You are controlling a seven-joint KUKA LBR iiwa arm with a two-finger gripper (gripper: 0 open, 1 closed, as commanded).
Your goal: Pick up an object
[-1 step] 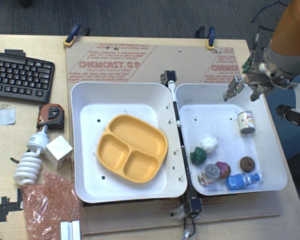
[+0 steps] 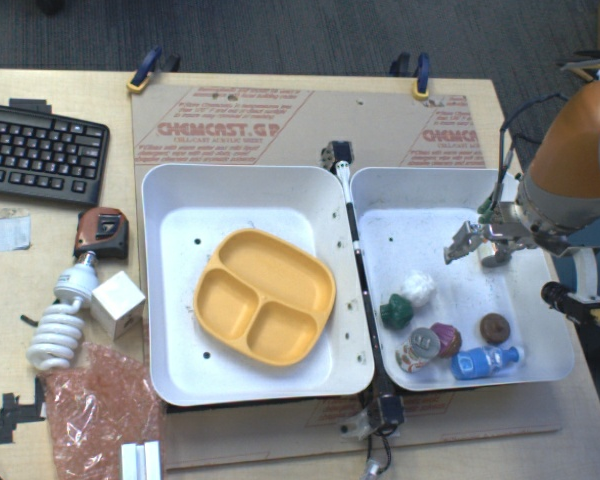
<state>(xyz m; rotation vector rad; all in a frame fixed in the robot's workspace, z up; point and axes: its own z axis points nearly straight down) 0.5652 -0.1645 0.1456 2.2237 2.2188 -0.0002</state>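
Fingers of my two-finger gripper stood apart, parted, nothing between them; they pointed toward the view's left over the bare floor of the right-hand shallow white bin, in its upper half; my grey arm with its orange band came in from the right edge.

Objects for picking lay in the lower part of that same bin, well clear of my fingers; a crumpled white lump sat nearest, below and left of the gripper; a dark green rounded piece lay just beside it, lower left; a small round grey-silver item and a magenta-purple piece lay close together near the front wall, whether touching I could not tell; a brown round disc sat to their right; a blue plastic bottle with a white cap lay on its side along the front wall.

Left-hand shallow white bin held a yellow three-compartment plastic tray, lying flat and turned at an angle.

On the bench left of the bins: a black keyboard, an orange-and-black tape measure, a white spiral light bulb, a small white cube.
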